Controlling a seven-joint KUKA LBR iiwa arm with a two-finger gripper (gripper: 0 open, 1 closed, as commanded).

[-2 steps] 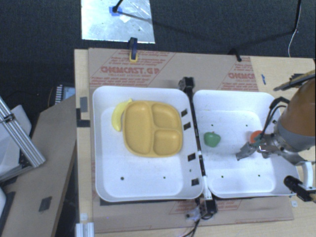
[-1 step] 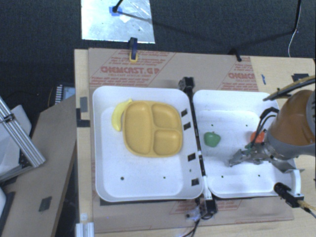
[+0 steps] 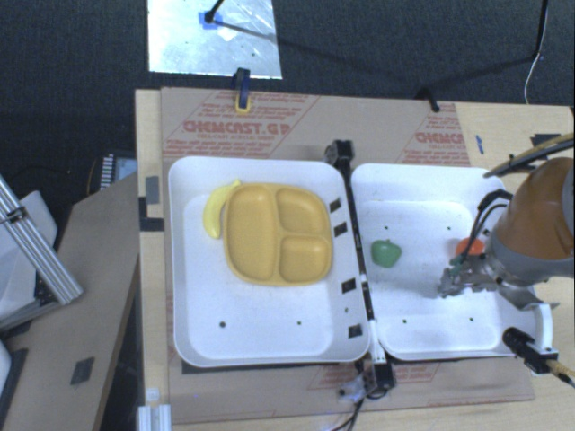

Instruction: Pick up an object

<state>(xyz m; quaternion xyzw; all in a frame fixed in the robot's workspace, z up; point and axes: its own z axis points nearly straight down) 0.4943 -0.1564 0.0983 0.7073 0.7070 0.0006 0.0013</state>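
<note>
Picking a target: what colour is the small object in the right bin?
Green, clearest in the camera view.

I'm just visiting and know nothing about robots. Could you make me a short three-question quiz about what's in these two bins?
1. True or false: the yellow divided tray lies in the left bin.
2. Which object lies in the right bin, left of the end effector? A) green pepper B) banana C) blue cup
3. Fill in: the banana lies against the tray's ____ edge.

Key: 1 true; 2 A; 3 left.
</note>
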